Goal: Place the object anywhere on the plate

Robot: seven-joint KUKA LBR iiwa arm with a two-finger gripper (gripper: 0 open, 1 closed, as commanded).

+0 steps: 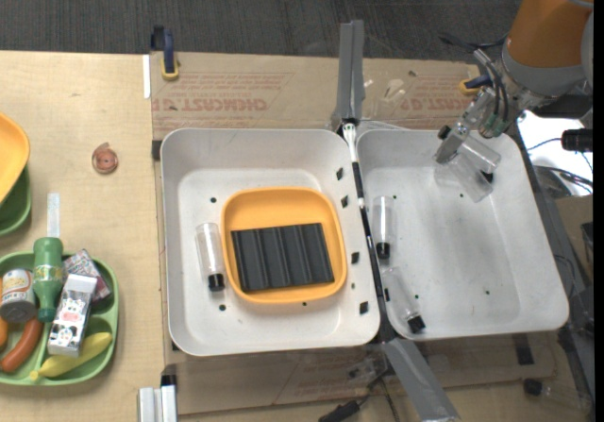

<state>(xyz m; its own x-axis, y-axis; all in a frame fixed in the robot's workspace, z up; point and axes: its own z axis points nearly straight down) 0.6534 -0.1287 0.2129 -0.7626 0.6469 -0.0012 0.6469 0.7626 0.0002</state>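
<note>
An orange plate [283,208] lies in the middle of the left bin [184,170]. A black ribbed rectangular block [282,255] rests flat on the plate, slightly toward its front. My gripper [464,154] hangs over the far corner of the right bin [528,260], well away from the plate and the block. I see nothing in it.
A clear vial with a black cap [208,258] lies in the left bin just left of the plate. Two more clear vials [380,225] [407,312] lie along the right bin's left side. On the bench at left stand a green tray of toy food [57,321] and a yellow dish [9,160].
</note>
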